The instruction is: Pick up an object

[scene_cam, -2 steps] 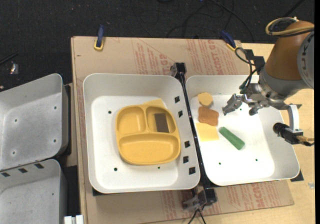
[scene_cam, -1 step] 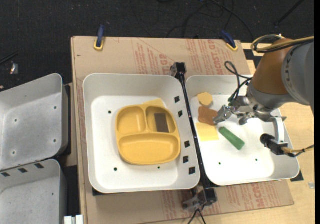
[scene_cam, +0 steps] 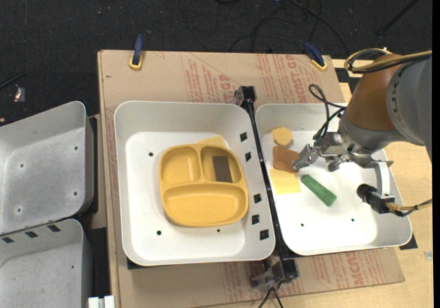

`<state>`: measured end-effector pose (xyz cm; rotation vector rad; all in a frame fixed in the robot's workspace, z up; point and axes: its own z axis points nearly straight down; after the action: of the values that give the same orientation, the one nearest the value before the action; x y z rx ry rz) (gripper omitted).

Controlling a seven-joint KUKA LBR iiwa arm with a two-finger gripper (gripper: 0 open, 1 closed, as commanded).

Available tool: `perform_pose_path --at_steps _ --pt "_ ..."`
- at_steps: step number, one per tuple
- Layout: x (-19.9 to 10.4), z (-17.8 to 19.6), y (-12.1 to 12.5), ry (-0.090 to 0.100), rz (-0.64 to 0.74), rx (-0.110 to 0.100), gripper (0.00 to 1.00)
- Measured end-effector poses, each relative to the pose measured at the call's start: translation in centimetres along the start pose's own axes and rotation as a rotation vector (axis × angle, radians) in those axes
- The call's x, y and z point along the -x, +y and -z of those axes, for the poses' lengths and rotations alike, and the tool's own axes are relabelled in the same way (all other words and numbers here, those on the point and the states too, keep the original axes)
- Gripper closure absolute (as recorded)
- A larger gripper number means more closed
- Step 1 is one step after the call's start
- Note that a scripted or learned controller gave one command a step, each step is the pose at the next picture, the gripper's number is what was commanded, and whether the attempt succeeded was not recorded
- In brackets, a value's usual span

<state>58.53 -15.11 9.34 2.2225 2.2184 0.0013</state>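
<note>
One two-finger gripper (scene_cam: 307, 158), fingers apart, touched brown block (scene_cam: 283, 157) | green cylinder (scene_cam: 317, 189) at 5 o'clock | centring before closing seemed advisable.

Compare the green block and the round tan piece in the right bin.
The green block is long and lies at a slant near the bin's middle; the round tan piece is a short disc near the bin's top left. The green block lies apart on bare white floor; the tan piece abuts a brown block. Both sit in the right bin.
</note>
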Motion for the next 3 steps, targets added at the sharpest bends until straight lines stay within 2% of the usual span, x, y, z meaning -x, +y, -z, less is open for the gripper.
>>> perform_pose_path --at_steps 1,3 --pt "0.0 1.1 0.1 -0.001 0.0 0.002 1.0" --pt "-0.1 11.0 -0.5 -0.001 0.004 0.004 1.0"
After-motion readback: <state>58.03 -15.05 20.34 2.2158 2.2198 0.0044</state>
